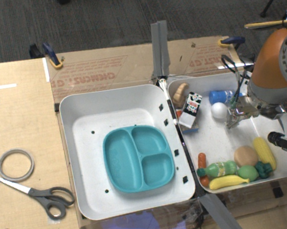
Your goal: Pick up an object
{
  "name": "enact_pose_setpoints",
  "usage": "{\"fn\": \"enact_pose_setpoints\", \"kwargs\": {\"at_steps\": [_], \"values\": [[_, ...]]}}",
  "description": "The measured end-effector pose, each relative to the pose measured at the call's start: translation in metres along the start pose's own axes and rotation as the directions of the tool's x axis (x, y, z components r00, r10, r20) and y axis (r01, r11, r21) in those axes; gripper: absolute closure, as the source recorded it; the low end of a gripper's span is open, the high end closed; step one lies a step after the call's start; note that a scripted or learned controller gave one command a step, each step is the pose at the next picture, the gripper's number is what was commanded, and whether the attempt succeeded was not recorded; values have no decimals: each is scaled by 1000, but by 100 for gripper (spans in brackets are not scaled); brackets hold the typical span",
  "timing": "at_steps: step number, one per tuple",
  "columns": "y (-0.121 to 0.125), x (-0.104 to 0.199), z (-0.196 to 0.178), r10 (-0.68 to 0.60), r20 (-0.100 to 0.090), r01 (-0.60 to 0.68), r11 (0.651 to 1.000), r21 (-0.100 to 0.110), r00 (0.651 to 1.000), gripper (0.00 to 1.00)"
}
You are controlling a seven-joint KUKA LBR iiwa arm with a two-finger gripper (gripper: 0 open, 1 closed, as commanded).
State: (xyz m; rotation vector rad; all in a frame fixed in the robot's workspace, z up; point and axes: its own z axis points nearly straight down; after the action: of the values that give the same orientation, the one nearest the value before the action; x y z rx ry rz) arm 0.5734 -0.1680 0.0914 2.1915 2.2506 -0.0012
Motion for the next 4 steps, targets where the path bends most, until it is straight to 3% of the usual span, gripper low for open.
{"fn": "enact_pose_setpoints", "kwargs": {"at_steps": [1,2,3,4], "values": [[0,0,0,1,1,-1,1000,0,1000,0],[75,-49,-1,32,-9,-32,999,0,999,0],[16,-45,-1,37,-6,-37,999,1,999,0],[48,-10,0,107,1,-107,994,0,994,0]]}}
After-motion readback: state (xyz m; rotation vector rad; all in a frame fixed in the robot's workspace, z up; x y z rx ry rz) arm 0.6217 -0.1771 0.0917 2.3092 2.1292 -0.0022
